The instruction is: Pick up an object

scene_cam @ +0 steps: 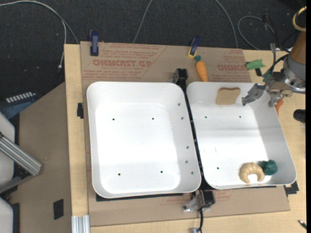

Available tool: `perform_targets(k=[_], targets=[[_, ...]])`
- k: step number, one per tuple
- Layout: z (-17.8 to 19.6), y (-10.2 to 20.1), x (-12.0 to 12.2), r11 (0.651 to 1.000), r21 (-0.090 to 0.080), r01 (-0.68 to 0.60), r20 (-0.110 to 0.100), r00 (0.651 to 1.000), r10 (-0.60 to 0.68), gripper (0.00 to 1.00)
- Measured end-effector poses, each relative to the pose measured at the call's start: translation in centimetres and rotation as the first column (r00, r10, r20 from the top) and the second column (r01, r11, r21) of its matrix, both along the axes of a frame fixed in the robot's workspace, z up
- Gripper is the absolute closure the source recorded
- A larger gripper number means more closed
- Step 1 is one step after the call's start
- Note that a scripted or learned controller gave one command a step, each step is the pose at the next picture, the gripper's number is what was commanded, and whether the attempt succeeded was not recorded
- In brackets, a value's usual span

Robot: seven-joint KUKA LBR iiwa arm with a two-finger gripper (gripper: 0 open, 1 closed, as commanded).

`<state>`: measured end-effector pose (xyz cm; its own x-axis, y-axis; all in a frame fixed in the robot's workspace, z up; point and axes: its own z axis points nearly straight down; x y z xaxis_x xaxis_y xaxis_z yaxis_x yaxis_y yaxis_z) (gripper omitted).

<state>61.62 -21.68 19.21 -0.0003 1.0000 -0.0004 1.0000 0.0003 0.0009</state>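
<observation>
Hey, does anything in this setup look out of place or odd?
One thing: a toy carrot lies outside the bins, on the cardboard bench just beyond the right bin. The tan slice, croissant and green item sit inside that bin. Nothing looks spilled or damaged.

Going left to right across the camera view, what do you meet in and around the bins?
Blue clamp → left bin → toy carrot → tan bread slice → croissant → green object → gripper.
</observation>
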Motion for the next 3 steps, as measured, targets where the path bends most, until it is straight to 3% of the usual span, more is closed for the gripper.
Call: perform_targets(k=[2,3], targets=[[-9.5,0.5,-1.0,1.000,0.002,0.000,-0.005,1.000,0.000,0.00],[-10.8,0.6,-1.0,1.000,0.001,0.000,-0.002,1.000,0.000,0.00]])
